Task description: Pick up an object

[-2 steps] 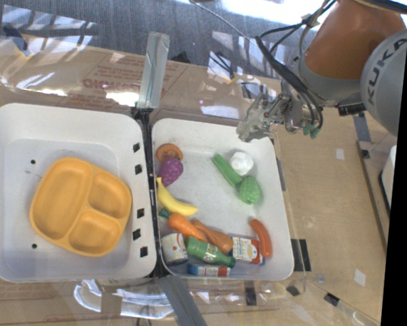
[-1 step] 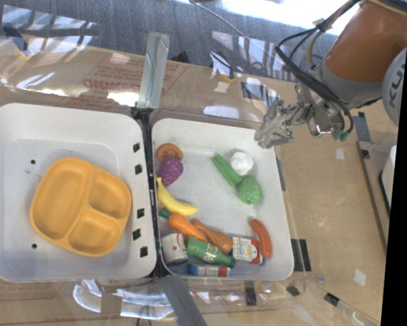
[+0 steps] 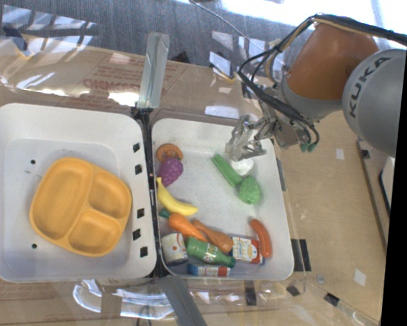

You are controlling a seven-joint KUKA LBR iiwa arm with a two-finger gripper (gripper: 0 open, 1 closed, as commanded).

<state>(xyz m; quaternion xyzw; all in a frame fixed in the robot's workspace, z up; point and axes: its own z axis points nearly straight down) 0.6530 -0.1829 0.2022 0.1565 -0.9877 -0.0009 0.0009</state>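
Gripper (image 3: 245, 150) hangs over what we take for a green cucumber (image 3: 225, 169), its long axis running far-left to near-right; claw state we cannot tell.

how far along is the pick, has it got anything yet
Early. Done: the hand has reached the right bin, over the far end of the green vegetable. In hand: nothing visibly lifted; the vegetable lies on the bin floor. Left: grasp and raise it.

A green toy vegetable (image 3: 239, 180) lies slantwise in the right bin (image 3: 278, 202), bulbous end lower right.
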